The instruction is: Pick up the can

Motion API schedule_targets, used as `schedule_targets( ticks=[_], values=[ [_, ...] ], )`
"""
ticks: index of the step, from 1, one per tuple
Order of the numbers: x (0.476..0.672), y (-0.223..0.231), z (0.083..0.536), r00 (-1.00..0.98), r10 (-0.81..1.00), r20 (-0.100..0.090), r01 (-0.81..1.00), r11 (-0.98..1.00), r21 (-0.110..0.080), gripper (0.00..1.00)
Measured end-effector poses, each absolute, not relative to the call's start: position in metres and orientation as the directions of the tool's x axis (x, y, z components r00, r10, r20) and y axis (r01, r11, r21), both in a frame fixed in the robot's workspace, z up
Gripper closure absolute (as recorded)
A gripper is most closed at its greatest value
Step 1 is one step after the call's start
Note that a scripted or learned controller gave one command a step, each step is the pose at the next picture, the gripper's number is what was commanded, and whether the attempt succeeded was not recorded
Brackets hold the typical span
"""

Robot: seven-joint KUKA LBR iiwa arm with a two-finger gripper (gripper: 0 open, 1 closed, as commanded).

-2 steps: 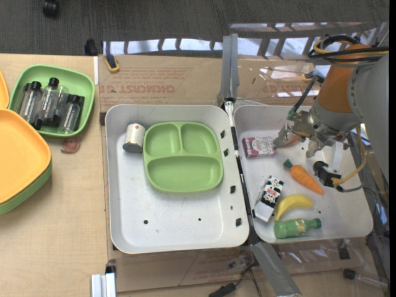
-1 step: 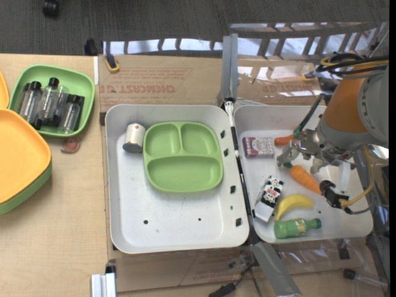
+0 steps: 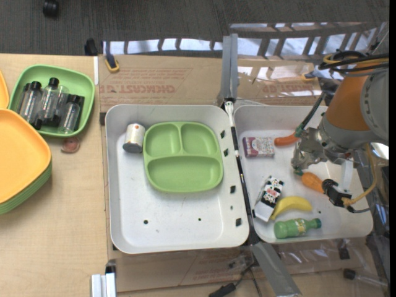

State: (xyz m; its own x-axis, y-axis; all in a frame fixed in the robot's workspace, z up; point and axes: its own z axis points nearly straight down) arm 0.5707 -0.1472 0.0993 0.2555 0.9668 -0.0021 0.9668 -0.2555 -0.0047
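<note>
Approach step: claw (image 3: 303, 159), jaw state can't tell, hovers right bin, far right of plate (image 3: 183, 156). Can (image 3: 133, 137) touches plate's left edge; cross over.

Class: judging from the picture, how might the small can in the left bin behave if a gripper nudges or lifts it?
The can seems to lie on its side beside the green tray, so a nudge would probably roll it. Its smooth metallic-looking wall may slip between fingers. It looks small, likely light.

Robotics laboratory. Evidence: two shallow white bins (image 3: 117, 184) on a cardboard-covered bench (image 3: 167, 82); a grey industrial arm with orange band (image 3: 349, 110) at 3 o'clock; a green tray of small sample bottles (image 3: 51, 101) at 9 o'clock; office-chair castors (image 3: 52, 6) on grey carpet at 11 o'clock.
</note>
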Motion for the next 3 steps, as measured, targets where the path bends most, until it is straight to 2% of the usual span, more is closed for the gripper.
schedule_targets(
  ticks=[1,2,3],
  values=[
    [0.562,-0.117,0.138,0.119,0.993,-0.001,0.993,-0.119,-0.002,1.00],
    [0.564,-0.096,0.160,-0.068,0.998,-0.001,0.998,0.068,0.000,1.00],
    [0.567,-0.059,0.191,0.131,0.991,-0.002,0.991,-0.131,0.000,1.00]
  ],
)
